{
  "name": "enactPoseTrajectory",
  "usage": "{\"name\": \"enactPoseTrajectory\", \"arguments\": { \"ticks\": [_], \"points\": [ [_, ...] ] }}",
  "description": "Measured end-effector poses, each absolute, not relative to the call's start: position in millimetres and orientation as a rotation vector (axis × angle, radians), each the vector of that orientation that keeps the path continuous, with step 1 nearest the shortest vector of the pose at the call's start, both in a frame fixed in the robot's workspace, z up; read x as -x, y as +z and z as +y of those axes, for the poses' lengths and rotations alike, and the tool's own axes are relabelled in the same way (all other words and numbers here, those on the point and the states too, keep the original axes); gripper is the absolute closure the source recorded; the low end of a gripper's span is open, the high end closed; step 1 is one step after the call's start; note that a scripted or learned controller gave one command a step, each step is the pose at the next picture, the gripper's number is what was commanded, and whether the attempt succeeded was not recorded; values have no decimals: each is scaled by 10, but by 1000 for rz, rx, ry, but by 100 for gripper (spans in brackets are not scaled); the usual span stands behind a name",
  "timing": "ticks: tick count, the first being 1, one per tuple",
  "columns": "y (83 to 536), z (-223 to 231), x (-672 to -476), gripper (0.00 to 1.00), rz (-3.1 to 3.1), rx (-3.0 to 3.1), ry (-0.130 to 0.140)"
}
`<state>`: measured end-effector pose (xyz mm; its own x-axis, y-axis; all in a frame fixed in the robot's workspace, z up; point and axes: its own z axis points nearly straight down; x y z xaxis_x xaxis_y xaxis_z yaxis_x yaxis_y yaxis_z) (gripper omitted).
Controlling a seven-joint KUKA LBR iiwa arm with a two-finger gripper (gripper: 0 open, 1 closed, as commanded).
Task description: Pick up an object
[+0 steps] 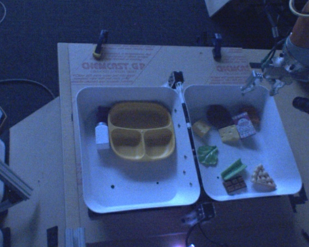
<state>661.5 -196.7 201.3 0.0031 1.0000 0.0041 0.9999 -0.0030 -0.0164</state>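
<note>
A: Where is the tool (pixel 262 82)?

B: Above the far right corner of the right-hand shallow white bin (pixel 286 153), on the grey arm with the orange band (pixel 302 32). Two pale fingers (pixel 251 82) show spread apart with nothing between them, so it stands open and holds nothing.

A: What lies in that right bin?

B: Along its far side, a dark round brown piece (pixel 218 115) and a dark reddish piece (pixel 250 110). Just nearer than those, a small yellow block (pixel 200 128), a pale yellow cheese-like wedge (pixel 228 134) and a small carton with a printed label (pixel 245 127); its print is too small to read. Toward the near side of the bin, a green leaf-shaped piece (pixel 207 154), a green strip (pixel 233 169) touching a dark brown gridded square (pixel 234 184), and a pale triangular slice (pixel 263 178).

A: And left of that bin?

B: The left shallow white bin (pixel 118 189) holds a yellow three-compartment plate (pixel 141 130), with a small white bottle (pixel 102 136) just beside its left edge.

A: Any writing?

B: Red print on the pale board of the table (pixel 67 112), beyond the bins: it looks like "CHEMCAST GP", partly blurred, and it repeats, cut off, beyond the right bin.
</note>
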Motion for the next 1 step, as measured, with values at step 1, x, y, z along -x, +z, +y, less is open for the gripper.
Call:
{"name": "enactPoseTrajectory", "arguments": {
  "ticks": [1],
  "points": [
    [2113, -1962, -6648, 0, -2221, 2221, 0]
  ]
}}
